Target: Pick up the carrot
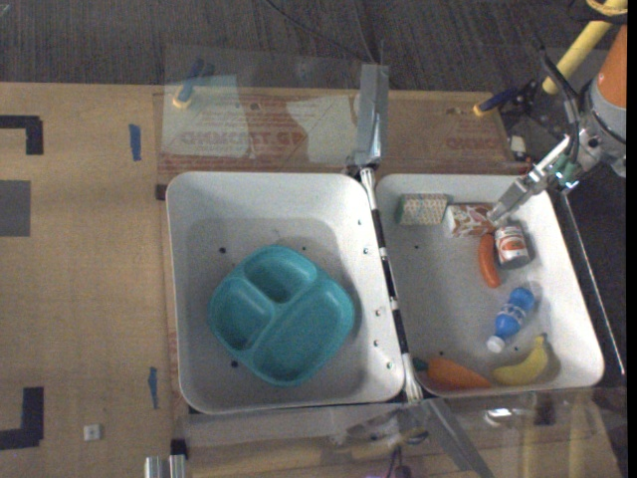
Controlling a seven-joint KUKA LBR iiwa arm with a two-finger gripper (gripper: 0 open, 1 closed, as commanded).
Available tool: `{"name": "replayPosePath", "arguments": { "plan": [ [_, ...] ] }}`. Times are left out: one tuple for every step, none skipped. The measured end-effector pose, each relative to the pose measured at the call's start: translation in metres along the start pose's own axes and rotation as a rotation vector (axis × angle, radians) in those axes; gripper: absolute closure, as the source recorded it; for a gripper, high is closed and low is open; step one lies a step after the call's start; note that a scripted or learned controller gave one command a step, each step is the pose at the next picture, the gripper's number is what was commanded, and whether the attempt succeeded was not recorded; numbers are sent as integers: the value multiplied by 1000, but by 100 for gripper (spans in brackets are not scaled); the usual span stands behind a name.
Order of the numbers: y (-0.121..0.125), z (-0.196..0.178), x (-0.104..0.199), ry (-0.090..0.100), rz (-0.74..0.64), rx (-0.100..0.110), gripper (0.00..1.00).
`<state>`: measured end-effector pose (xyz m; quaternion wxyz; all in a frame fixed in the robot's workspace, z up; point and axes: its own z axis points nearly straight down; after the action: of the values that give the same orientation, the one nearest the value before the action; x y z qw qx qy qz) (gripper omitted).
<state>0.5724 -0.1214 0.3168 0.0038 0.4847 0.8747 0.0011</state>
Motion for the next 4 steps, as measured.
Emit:
{"name": "replayPosePath", "arguments": {
  "plan": [
    [-38,115,30,5,-243,3,0],
    [-66,219,60,-2,-393,-3,0],
    [-110,227,-9,-3,-413,-2,0],
    [-110,216,-11,-11,-407,-7,100]
  ]
}}
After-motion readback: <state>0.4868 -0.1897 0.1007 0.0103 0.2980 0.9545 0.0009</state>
